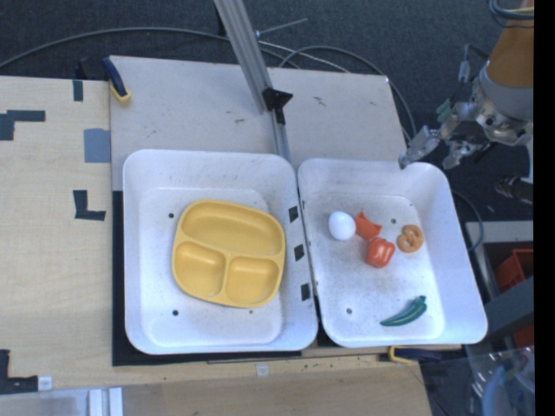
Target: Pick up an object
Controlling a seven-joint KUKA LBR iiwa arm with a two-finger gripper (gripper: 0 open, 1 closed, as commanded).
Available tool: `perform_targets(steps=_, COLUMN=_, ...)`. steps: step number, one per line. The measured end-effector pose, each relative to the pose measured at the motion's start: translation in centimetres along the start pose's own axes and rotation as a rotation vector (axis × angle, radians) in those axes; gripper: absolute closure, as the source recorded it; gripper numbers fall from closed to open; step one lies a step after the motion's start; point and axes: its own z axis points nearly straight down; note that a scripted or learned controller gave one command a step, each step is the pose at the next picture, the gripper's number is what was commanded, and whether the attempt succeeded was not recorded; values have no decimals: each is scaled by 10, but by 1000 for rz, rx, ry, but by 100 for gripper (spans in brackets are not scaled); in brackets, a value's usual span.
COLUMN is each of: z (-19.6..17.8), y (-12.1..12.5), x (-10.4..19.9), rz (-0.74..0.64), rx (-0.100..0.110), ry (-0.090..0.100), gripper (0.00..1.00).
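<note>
- The gripper is seen at the upper right of the frame, above the far right corner of the right bin, outside its floor; two grey fingers are spread apart, with nothing between them.
- The arm is seen above the gripper, grey metal with a smooth orange band.
- The right bin, of shallow white plastic with rounded corners and a speckled floor, holds five small objects.
- A smooth white egg lies in the upper left part of that bin's floor.
- Just right of the egg, an orange piece of irregular shape is seen; what it is cannot be told.
- A glossy red bell pepper lies just below the orange piece, close to or touching it.
- A ring-shaped brown pretzel lies just right of the pepper.
- A curved green chili pepper lies near the lower right of the bin, well apart from the others.
- The left bin holds a yellow divided plate of matte plastic, with rounded corners and three compartments, set at a tilt.
- A ribbed grey metal pole runs from the top of the frame down to the seam between the bins.
</note>
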Motion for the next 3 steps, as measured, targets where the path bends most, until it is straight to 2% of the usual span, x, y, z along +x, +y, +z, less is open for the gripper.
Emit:
perform_targets(steps=1, z=0, y=0, x=0, rz=0, rx=0, ry=0, gripper=0)
perform_targets(steps=2, z=59, y=-7, x=-6, rz=2, rx=6, ry=1, gripper=0)
perform_targets(steps=3, z=107, y=-1, x=-7, rz=0, rx=5, ry=1, gripper=0)
